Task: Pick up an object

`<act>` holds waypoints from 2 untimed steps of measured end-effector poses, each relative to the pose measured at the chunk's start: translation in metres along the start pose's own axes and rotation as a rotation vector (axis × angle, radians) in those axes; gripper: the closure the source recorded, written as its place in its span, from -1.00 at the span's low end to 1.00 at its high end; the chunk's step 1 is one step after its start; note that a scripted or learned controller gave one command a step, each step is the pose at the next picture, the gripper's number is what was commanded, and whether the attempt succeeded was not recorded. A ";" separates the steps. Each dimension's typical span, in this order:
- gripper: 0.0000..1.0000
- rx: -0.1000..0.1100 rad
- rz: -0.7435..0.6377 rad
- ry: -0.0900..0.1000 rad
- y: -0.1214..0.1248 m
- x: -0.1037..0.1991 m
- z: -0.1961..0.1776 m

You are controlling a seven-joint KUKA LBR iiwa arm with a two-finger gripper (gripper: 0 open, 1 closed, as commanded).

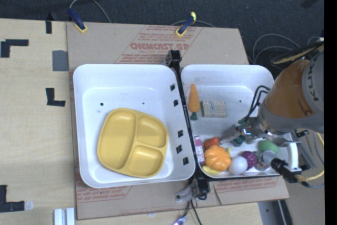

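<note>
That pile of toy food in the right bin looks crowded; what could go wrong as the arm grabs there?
The gripper sits low beside a tight cluster: orange pumpkin-like toy, white ball and purple piece. It may nudge neighbours instead of gripping one. Round pieces could slip out. The bin wall nearby leaves little room.

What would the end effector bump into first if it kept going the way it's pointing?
Probably the small red toy beside the orange pumpkin. The end effector points left across the right bin, though its height above the toys is unclear.

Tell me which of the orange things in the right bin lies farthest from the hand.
The orange carrot, lying alone along the divider in the bin's far half; the orange pumpkin sits lower, nearer the hand.
</note>
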State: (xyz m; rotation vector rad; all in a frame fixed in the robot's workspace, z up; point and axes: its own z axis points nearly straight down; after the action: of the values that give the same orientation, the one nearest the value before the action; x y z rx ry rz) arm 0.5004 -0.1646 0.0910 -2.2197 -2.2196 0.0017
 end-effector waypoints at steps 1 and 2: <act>-1.00 -0.009 -0.003 -0.001 0.051 0.065 0.004; -1.00 -0.007 -0.002 -0.002 0.102 0.060 0.005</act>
State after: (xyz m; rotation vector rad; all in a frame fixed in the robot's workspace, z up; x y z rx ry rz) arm 0.6027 -0.1044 0.0863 -2.2226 -2.2261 -0.0038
